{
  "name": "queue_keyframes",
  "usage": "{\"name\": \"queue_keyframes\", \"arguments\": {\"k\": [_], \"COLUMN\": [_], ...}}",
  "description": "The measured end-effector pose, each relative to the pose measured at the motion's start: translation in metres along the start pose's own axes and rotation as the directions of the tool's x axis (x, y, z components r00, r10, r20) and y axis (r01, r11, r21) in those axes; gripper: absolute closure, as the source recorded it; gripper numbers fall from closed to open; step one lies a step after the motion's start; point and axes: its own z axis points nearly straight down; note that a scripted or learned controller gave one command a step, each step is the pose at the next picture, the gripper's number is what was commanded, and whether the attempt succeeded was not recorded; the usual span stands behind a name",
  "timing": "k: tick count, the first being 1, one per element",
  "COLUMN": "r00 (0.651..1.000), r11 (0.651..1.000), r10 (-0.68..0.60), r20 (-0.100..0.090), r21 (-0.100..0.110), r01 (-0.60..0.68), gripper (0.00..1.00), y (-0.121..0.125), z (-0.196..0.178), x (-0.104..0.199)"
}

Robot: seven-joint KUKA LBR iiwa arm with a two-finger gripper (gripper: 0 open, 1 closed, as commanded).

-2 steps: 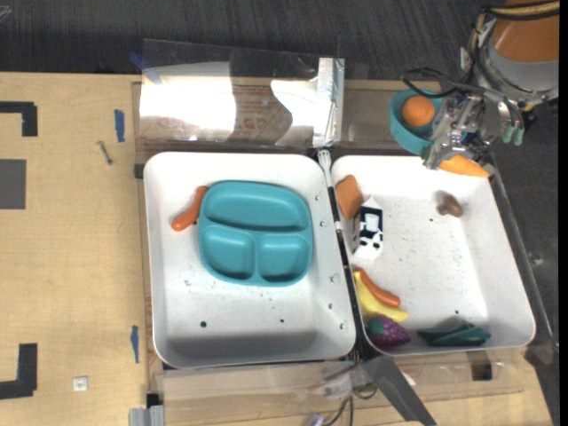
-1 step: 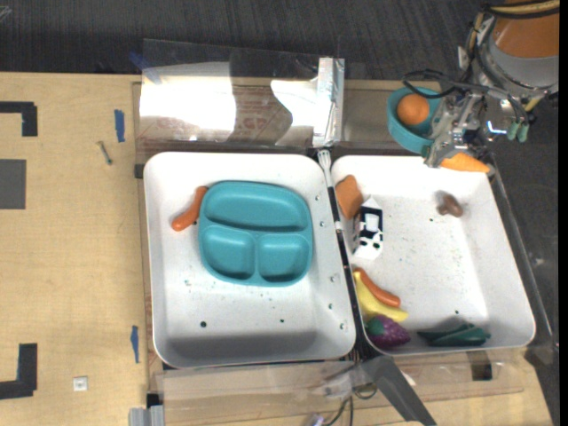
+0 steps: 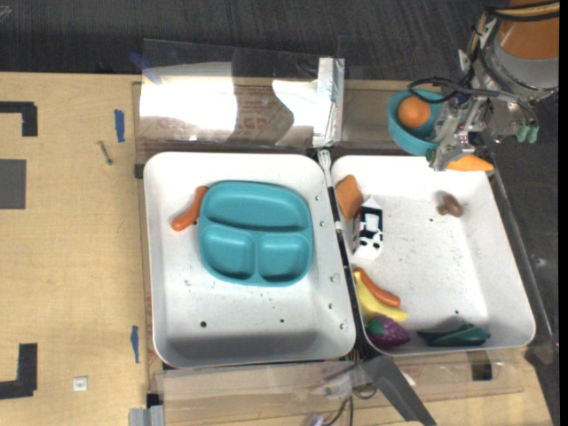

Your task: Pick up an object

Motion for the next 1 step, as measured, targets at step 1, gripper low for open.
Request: {"name": "queue_keyframes", "arguments": {"k": [1], "r00": [0.999], "r11": [0.999], "r10": [-0.045], "r20": [0.002], "r21": [0.0], "r01": [0.045], "gripper": [1.0], "y": [-0.0061], "z": [0.0084], "x": [-0.0092]}}
